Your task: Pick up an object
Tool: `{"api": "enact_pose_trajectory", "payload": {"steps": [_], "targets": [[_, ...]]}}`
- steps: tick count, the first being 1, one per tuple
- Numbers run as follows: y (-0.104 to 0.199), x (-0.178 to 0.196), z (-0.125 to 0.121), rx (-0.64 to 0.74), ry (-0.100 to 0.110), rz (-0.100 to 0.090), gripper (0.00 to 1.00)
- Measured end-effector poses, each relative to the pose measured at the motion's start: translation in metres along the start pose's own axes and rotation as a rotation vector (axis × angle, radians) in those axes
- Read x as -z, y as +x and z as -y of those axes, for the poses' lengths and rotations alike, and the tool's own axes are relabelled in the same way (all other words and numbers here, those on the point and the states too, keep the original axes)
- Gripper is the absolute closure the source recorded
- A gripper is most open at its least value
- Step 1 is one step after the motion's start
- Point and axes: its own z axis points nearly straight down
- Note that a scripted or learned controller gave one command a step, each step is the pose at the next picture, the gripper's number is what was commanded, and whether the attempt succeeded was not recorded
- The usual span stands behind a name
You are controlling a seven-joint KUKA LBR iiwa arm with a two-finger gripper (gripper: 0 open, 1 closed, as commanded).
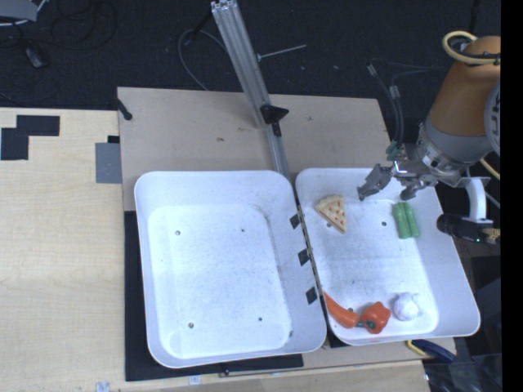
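Over the right-hand white bin [458,300], near its far rim, the gripper [391,183] of a grey arm is poised, its two fingers spread apart with nothing seen between them. The arm is reached in from the bin's right side, an orange band visible above the wrist.

Four things are scattered inside this bin. A green cylinder [405,220] is laid just below the gripper, its long axis running from the bin's far rim toward its near rim, tilted very slightly. It is judged the likeliest target (being closest to the open fingers). A tan wedge [333,212], shaped like a cracker or waffle piece, is set toward the bin's left wall, its point aimed toward the near rim. Along the near rim an orange-red pepper-like toy [359,314] is stretched sideways, with a white ball [405,306] just beside it.

A second white bin [155,219] is placed touching the first bin's left wall, both resting on the desk [196,129].
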Motion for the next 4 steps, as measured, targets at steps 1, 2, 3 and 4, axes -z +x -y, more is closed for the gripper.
{"api": "enact_pose_trajectory", "payload": {"steps": [1,2,3,4], "targets": [[0.007,-0.133,0.042,0.000,-0.002,0.000,0.00],[0.006,-0.121,0.041,-0.002,-0.005,0.001,1.00],[-0.026,-0.075,-0.006,-0.001,-0.003,0.001,1.00],[0.057,-0.032,-0.040,0.005,-0.003,-0.001,1.00]]}}
